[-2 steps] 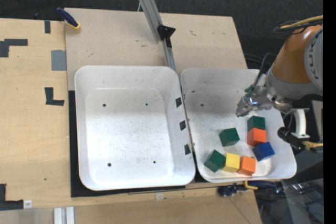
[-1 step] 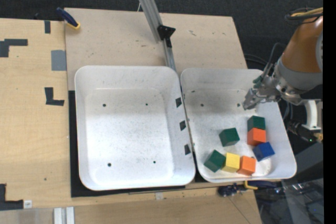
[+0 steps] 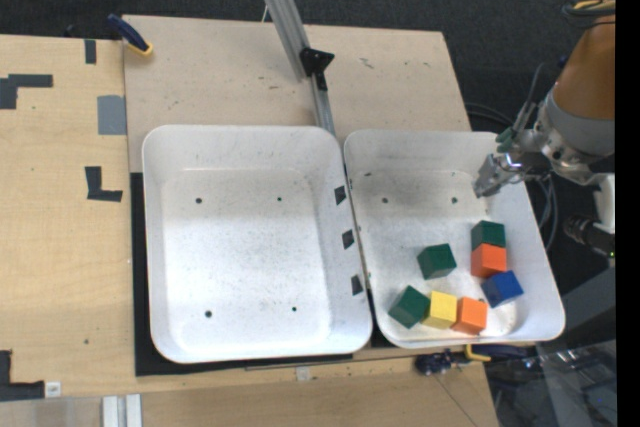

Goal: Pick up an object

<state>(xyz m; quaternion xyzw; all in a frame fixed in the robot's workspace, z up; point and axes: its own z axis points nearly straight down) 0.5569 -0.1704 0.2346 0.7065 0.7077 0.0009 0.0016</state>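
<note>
- At three o'clock in the camera view, the grey arm [image 3: 585,105] with its orange band is reaching in over the right bin [image 3: 400,165].
- The gripper [image 3: 490,177] is hanging above that bin's upper right part, near the rim at about two o'clock of the bin; whether it is wide or narrow cannot be told, and nothing is showing between its tips.
- Blocks are lying in the right bin's lower half, between four and six o'clock:
- a dark green block [image 3: 436,261] is sitting alone near the bin's middle;
- a green block [image 3: 488,234] is resting just above an orange block [image 3: 489,259], the two touching;
- a blue block [image 3: 502,287] is lying just below that orange one;
- a row along the lower rim is running green cube [image 3: 409,306], yellow cube [image 3: 442,308], orange cube [image 3: 470,314], each touching the next.
- The left bin [image 3: 160,215] is sitting at nine o'clock of the right one, rims meeting.
</note>
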